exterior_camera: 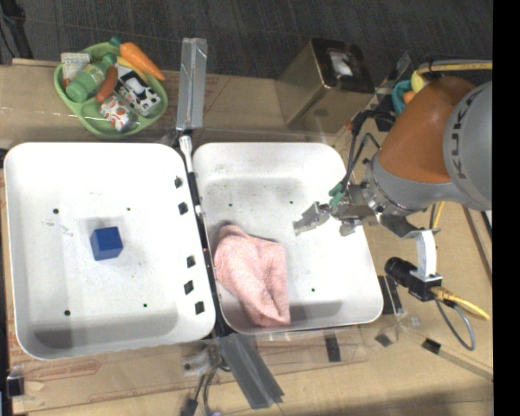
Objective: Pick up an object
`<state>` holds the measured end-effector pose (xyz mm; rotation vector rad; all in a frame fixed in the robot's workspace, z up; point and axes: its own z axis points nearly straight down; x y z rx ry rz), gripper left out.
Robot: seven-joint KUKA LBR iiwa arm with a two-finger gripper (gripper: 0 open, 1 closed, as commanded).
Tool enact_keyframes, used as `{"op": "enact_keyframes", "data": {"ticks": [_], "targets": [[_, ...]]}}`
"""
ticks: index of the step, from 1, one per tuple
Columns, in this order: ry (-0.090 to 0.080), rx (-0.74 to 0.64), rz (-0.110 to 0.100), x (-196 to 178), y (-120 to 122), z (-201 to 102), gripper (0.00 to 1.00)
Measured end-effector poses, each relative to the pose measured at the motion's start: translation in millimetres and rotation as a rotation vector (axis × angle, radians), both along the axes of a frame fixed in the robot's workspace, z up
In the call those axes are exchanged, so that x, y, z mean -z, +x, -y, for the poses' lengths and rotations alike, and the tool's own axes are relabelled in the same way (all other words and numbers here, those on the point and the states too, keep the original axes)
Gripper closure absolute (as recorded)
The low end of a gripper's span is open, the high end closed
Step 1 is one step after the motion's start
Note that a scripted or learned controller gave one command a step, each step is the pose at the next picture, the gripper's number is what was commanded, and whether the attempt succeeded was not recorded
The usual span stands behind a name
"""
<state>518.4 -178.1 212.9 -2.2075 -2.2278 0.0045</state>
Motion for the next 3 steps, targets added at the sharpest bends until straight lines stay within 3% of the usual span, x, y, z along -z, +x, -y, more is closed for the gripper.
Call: {"op": "enact_keyframes", "data": {"ticks": [1, 2, 3], "targets": [[0.0, 0.006, -0.001, 97.7, -10.6, -47.2, 0.0], [-0.001, 0.02, 0.003, 35.3, 21.4, -34.9, 0.0], [-0.001, 0.013, 0.003, 121.4, 14.0, -25.6, 0.0]]}}
